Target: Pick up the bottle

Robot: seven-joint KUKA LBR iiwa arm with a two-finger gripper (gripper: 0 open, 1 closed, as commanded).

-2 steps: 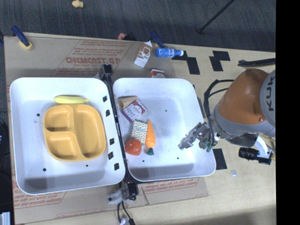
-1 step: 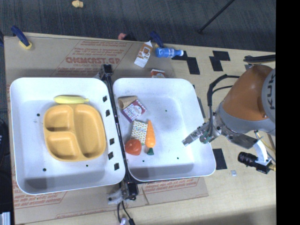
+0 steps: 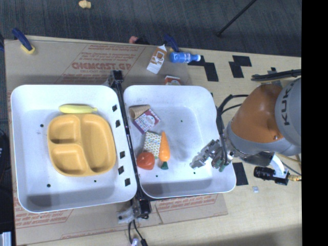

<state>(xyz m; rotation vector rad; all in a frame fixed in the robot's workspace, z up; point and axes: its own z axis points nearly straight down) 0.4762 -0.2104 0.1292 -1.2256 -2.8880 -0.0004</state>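
Note:
A small blue bottle (image 3: 181,58) lies on its side on the bench behind the right bin (image 3: 205,99), outside its far rim. My gripper (image 3: 206,157) hangs low over the near right corner of the right bin, well away from the bottle. I see nothing held in it. The orange wrist band (image 3: 259,119) and grey arm reach in from the right.
The right bin holds a small carton (image 3: 144,118), a patterned box (image 3: 152,142), a carrot (image 3: 164,147) and a tomato (image 3: 145,160). The left bin holds a yellow divided plate (image 3: 81,143) and a banana (image 3: 78,108). A small carton (image 3: 157,59) lies next to the bottle.

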